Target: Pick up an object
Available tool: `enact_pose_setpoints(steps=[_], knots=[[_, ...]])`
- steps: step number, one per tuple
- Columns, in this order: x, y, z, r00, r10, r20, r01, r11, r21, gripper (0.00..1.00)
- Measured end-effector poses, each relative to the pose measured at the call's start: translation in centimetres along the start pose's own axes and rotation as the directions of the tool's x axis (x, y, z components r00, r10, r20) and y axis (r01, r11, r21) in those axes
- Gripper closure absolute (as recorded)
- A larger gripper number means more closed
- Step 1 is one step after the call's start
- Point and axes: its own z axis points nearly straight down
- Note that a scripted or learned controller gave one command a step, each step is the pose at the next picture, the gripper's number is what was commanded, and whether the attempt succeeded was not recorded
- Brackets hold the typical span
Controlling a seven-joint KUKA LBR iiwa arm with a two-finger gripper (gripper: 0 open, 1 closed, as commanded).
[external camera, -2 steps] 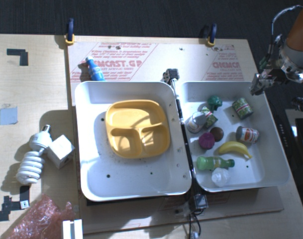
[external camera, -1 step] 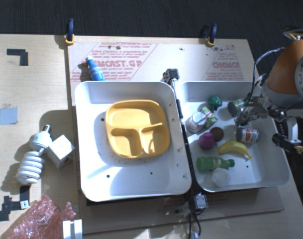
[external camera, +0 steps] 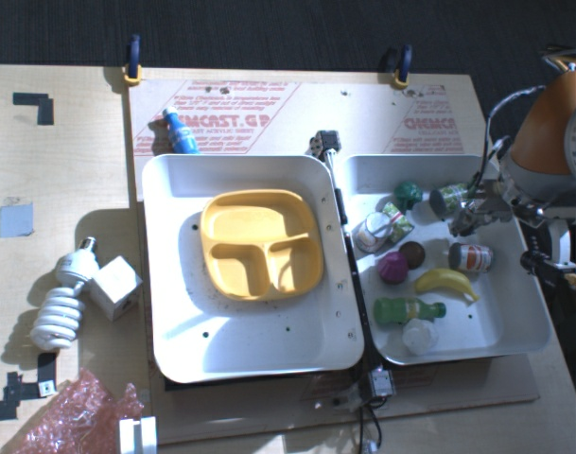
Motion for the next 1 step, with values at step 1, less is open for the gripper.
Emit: enact_pose_setpoints(steps=[1], knots=[[-1.29,2.71,-8.66,1.0,-0.005,0.0,0.005,1.0,0.001,1.0]])
